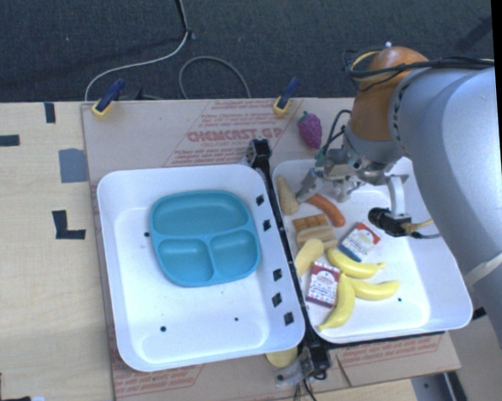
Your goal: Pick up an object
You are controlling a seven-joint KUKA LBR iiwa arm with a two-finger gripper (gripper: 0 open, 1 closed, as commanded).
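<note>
Left bin (132,332) had the blue divided plate (206,237) in it. Right bin (442,298) held the pickable stuff: bananas (353,284), a red-and-white packet (323,285), a sausage (327,208). Purple grape bunch (310,129) sat outside on the board. Gripper (311,183) was low over the right bin's far-left corner, nothing visibly held; fingers' state: can't tell.

Claw (311,182) over hot dog (327,208)
</note>
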